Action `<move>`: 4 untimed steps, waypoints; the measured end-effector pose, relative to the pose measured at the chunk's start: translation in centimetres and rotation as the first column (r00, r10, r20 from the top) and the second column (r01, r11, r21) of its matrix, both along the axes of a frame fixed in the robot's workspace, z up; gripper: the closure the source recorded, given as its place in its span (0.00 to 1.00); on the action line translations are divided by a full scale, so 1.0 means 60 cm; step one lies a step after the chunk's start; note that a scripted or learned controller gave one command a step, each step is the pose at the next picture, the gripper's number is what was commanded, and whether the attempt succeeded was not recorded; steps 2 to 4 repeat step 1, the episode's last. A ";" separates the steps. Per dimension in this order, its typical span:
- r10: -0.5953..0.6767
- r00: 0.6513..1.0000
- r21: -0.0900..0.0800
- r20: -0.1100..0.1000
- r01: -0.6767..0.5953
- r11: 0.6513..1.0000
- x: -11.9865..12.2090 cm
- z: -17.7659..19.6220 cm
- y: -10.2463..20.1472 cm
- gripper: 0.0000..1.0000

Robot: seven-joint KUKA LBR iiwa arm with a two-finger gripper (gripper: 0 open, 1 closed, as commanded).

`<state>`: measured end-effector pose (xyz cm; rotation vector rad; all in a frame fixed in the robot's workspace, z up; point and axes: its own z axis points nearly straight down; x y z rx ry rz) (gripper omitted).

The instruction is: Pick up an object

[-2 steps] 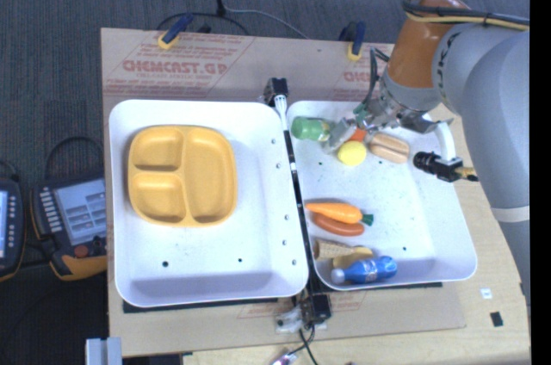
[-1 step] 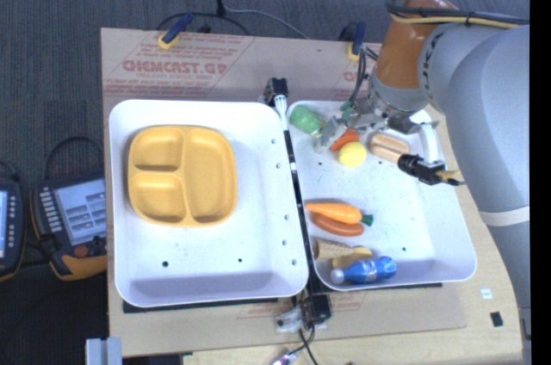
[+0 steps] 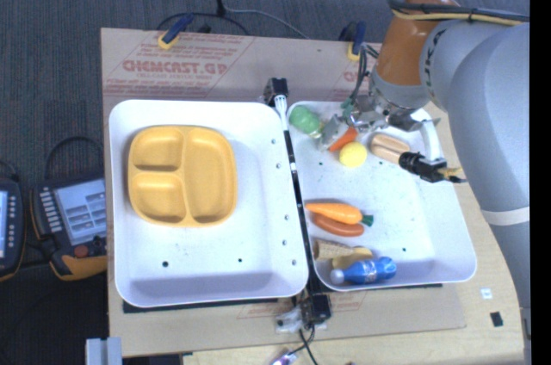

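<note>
We are lowering the gripper (image 3: 355, 124) toward the yellow ball (image 3: 351, 155) in the right bin (image 3: 448, 244); its grip state we cannot tell, so we are centring carefully.

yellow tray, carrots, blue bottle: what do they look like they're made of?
Tray: likely moulded plastic, matte yellow, with rounded compartments and soft edges.
Carrots: probably plastic or rubber toy food, uniform orange with a slight sheen and a green stub.
Bottle: looks like glossy blue plastic with a pale cap; too small to be sure.
</note>
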<state>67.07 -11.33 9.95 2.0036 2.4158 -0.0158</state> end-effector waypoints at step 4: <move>0.049 0.999 0.009 0.003 -0.049 0.999 -0.002 0.193 0.077 1.00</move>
